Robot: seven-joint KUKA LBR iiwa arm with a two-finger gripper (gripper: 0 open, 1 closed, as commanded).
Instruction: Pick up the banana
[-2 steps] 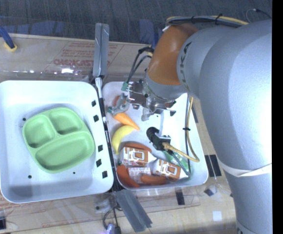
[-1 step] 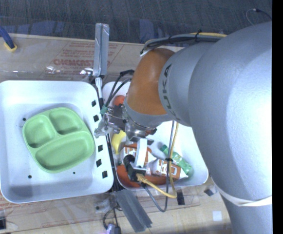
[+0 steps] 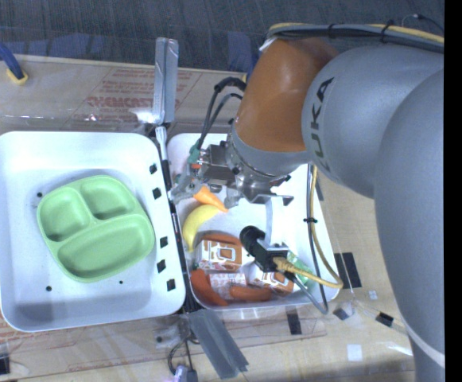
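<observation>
- Hanging low over the right bin (image 3: 293,217), the gripper (image 3: 201,179) sits at that bin's upper left corner, mostly hidden under the grey wrist and its orange band. I cannot tell whether it is spread or pressed together, and nothing can be seen held in it.
- Just below the gripper lies a small orange piece (image 3: 211,198), which appears to touch the upper end of the banana.
- The banana (image 3: 196,226) lies on the right bin's floor at its left side, close to the wall shared with the left bin. It is a short yellow curve, partly covered at its lower end.
- A brown and white packet (image 3: 223,254) lies against the banana's lower side, and reddish items (image 3: 232,294) lie beyond it at the near wall.
- The left bin (image 3: 20,173) holds a green divided plate (image 3: 95,225), well apart from the work.
- Handling, as a judgement: the banana looks light, with a smooth rounded skin that could slip or roll out of a pinch, and it may dent if squeezed hard.
- The best hold looks to be across its narrow width at the thick middle of the curve, not at a tapering tip.
- Room is tight: the wall, the orange piece and the packet all crowd it, so a descent risks nudging a neighbour or pinching it along with the banana.
</observation>
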